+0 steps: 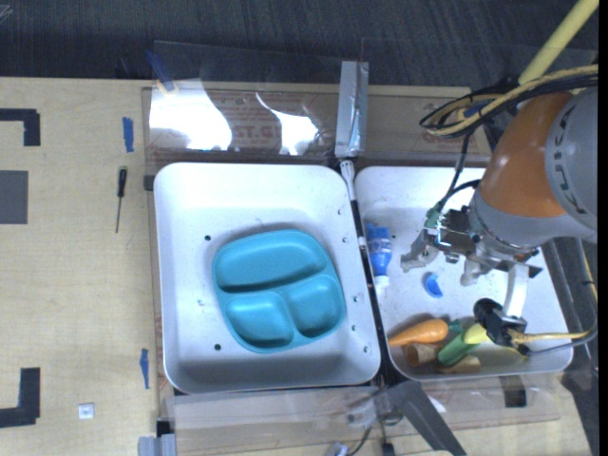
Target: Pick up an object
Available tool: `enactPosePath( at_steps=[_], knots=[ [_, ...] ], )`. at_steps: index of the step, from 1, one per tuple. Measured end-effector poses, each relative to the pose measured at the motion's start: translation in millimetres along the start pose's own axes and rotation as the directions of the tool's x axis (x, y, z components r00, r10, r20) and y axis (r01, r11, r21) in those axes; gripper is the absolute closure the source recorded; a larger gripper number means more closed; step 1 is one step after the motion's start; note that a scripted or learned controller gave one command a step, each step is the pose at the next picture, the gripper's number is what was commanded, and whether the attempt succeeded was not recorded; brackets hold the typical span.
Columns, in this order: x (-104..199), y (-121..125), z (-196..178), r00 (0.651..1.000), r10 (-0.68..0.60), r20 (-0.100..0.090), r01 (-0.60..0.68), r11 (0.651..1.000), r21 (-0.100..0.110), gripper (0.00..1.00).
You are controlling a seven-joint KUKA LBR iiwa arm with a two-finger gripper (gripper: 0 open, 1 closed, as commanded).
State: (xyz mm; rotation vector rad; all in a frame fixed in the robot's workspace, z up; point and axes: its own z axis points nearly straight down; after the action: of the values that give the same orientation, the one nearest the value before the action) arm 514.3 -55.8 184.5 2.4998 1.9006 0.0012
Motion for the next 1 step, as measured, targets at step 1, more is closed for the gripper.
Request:
enactPosePath(
  at_steps=[1],
  knots=[
    [-9.0,-7.6,0.1,0.872,-0.489,-0.002,0.489,0.872,0.002,0.0]
  ],
)
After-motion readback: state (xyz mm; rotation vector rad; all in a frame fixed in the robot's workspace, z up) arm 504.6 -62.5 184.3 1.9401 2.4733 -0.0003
